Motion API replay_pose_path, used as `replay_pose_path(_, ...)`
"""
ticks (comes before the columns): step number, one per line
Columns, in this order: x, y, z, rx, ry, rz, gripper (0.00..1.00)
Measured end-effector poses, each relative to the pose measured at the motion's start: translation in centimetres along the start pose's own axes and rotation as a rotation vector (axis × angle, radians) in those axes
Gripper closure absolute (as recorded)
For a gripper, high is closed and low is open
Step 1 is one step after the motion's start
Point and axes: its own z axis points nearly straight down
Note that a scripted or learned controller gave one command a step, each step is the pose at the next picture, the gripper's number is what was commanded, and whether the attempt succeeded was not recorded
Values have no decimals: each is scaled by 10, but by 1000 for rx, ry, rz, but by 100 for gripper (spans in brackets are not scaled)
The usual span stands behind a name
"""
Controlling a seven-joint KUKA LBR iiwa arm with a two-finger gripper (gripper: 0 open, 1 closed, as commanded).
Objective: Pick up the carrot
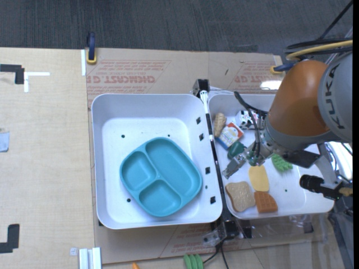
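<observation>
The carrot [266, 202] is a stubby orange piece lying near the front of the right bin [314, 203], beside a slice of bread [240, 195] and just below a yellow cheese piece [258, 178]. My gripper [242, 161] hangs low over the middle-left of the right bin, above and to the left of the carrot and apart from it. The grey and orange arm covers the bin's back right part. Nothing visible is held in the gripper.
A blue divided plate [161, 176] lies in the left bin [106, 150]. Around the gripper sit a green leafy toy [282, 163], a white and orange packet [230, 134], a teal item [235, 149] and a beige piece [219, 121]. The wall between the bins [212, 156] is close on the left.
</observation>
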Motion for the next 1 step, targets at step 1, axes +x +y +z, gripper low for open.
replay_pose_path(1,0,0,0,0,0,0,0)
